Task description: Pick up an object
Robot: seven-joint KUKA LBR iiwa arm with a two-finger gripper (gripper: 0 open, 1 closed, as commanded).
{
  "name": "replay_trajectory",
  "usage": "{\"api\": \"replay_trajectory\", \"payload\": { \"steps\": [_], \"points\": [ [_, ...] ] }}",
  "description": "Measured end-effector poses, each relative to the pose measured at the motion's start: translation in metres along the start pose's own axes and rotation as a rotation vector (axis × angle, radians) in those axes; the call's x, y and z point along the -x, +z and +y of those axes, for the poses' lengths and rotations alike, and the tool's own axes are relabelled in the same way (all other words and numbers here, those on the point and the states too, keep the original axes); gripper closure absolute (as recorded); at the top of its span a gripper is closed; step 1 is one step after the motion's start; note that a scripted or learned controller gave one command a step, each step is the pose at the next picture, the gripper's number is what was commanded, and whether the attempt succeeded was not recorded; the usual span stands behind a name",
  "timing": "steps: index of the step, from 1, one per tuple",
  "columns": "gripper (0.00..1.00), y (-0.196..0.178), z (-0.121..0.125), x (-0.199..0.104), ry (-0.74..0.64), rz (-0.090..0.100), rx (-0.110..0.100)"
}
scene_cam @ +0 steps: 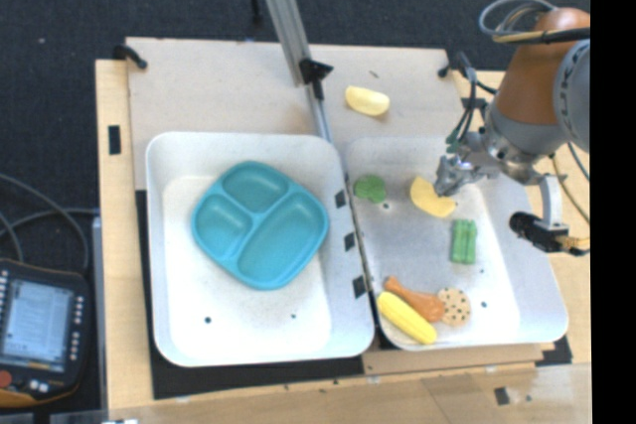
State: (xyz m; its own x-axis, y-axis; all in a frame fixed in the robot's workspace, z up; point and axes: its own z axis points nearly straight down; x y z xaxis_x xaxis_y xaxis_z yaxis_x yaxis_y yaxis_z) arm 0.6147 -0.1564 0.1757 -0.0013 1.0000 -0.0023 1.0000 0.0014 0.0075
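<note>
A pale beige flat wooden bench (219, 79) is being occupied by two shallow white plastic bins, the left bin (174, 313) and the right bin (522, 298), set side by side. A small yellow rounded object (367, 100), possibly toy food, is lying behind them.

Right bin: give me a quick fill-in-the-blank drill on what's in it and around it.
1. The hand hovers by the ____ slice.
2. The divided plate in the left bin is ____.
3. The green block lies in the ____ bin.

Missing words: yellow; blue; right
</note>
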Motion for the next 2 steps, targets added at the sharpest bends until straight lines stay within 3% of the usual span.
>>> {"api": "replay_trajectory", "payload": {
  "steps": [2],
  "points": [
    [1.00, -0.103, 0.010, 0.011, -0.001, 0.000, -0.001]
  ]
}}
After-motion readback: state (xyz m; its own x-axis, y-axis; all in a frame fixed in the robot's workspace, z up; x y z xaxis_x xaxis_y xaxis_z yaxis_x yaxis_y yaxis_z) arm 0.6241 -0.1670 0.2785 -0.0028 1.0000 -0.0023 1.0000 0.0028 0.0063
